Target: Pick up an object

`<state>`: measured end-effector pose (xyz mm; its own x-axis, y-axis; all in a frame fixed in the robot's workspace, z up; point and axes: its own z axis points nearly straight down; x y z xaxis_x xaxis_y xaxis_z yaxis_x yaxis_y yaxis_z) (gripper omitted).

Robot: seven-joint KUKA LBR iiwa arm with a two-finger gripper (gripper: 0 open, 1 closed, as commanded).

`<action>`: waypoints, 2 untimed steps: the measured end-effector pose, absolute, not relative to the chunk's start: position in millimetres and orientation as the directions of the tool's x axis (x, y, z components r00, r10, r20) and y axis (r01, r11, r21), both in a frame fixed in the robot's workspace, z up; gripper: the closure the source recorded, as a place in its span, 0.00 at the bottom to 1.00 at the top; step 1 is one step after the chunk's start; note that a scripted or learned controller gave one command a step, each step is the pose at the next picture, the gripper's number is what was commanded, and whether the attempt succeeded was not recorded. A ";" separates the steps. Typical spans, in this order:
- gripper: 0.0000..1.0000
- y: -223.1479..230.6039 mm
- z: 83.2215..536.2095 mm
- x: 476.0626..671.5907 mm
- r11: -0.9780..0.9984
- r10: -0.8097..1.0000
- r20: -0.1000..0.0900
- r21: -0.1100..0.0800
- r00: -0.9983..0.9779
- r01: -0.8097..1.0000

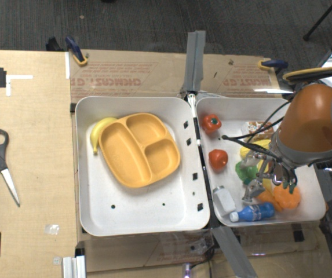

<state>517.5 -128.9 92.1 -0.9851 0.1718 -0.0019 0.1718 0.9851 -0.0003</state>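
Jaw state: cannot tell, wrist and cables mask my gripper (257, 191), low in right bin (226, 106) among clutter. Just beside me: orange toy (285, 198), green toy (247, 171), blue bottle (254, 214). Two red tomatoes (211, 123) near divider. Left bin (90, 155): yellow divided plate (138, 149), banana (99, 131) touching its edge.

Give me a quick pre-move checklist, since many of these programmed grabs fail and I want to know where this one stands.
1. Gripper over the right bin: ok, it is low among the toys.
2. Object seen between its fingers: cannot tell, clutter hides them.
3. Nearby candidates: ok, green toy, orange toy and blue bottle lie close.
4. Red tomatoes away from the arm: ok, they lie at the bin's left side.
5. Left bin undisturbed: ok, yellow divided plate lies flat, banana beside it.
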 end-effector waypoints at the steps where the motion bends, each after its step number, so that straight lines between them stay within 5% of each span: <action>1: 1.00 -128.4 101.7 519.4 0.986 0.169 -0.006 -0.001 -0.986 0.169; 2: 0.00 -128.2 101.6 519.4 0.986 0.169 -0.006 -0.001 -0.986 0.169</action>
<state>519.4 -128.2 101.6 -0.9856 0.1687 -0.0061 0.1687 0.9857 -0.0007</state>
